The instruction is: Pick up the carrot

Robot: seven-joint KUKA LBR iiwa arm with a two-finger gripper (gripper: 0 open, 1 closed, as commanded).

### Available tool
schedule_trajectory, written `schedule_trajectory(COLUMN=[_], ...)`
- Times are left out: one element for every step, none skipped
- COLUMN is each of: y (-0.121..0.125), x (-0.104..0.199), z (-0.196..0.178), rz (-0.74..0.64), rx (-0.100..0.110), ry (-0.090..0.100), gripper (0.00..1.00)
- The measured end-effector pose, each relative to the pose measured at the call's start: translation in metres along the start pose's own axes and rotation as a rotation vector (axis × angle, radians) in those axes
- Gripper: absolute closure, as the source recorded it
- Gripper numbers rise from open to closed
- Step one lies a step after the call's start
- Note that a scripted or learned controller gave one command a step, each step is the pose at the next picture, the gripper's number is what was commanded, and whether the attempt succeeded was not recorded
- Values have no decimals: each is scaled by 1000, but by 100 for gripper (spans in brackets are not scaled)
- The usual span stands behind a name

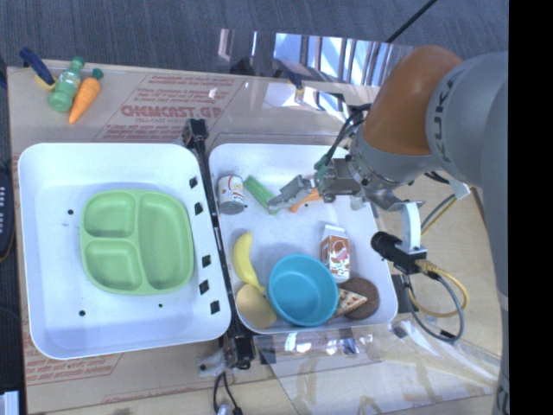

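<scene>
Orange carrot (305,200) lies in the right bin (363,158) at centre frame, between the gripper (289,194) fingers, which look closed on it; brown printed cardboard covers the bench (164,111); dark carpet (130,15) fills the top.

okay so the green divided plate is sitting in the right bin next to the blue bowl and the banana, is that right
Not quite. The camera view shows the green divided plate in the left bin, by itself. The blue bowl and the banana are in the right bin, as you said.
</scene>
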State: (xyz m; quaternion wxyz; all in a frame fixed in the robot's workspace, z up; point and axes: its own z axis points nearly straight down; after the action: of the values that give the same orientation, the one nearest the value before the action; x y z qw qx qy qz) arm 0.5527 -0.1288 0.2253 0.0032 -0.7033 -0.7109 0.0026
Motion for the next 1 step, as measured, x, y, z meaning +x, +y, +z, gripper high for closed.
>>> schedule_trajectory(y=[51], x=[-42], z=[11], rz=[-103], rx=[-3], ry=[-3], gripper=[0])
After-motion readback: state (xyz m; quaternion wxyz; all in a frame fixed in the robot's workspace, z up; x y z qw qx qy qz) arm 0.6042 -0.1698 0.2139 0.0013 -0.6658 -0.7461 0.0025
